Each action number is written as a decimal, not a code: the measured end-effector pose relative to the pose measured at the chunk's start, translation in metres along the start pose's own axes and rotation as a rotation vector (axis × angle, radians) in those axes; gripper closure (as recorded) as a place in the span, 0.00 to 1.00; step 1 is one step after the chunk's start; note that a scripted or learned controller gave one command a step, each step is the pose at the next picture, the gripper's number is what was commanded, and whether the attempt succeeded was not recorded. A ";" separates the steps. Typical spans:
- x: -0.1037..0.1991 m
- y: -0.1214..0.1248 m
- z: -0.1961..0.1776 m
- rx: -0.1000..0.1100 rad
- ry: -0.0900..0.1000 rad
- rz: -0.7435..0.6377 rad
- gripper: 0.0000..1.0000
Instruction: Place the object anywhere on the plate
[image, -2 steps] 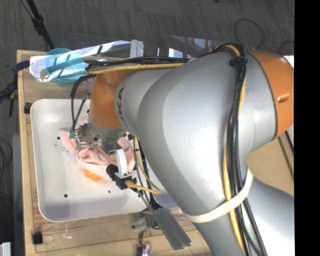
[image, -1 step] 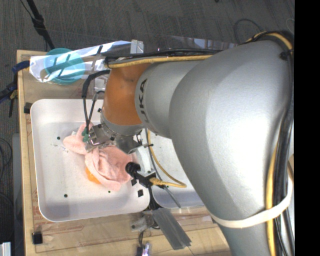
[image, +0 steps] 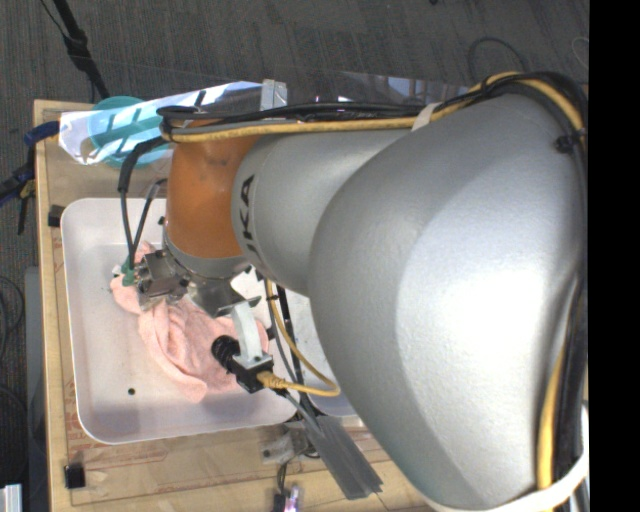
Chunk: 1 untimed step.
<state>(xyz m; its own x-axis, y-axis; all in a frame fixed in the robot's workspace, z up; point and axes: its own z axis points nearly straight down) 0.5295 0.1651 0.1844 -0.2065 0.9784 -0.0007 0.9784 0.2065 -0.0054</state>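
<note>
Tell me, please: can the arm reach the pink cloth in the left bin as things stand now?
Probably yes. The arm's wrist hangs directly over the pink cloth in the white bin, and nothing lies between them.

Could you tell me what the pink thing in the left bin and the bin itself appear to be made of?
The pink thing looks like soft cloth, matte, perhaps a towel or rag: it lies in loose folds and creases with uneven edges. The bin looks like smooth white plastic, slightly glossy: its rim is rounded and moulded, and the floor is flat and even. Neither material can be confirmed from the look alone.
</note>
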 end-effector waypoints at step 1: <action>0.050 -0.045 0.017 0.004 -0.001 -0.121 1.00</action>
<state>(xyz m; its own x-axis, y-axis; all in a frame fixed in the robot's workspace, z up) 0.4751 0.2051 0.1680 -0.3233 0.9463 -0.0008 0.9463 0.3233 -0.0092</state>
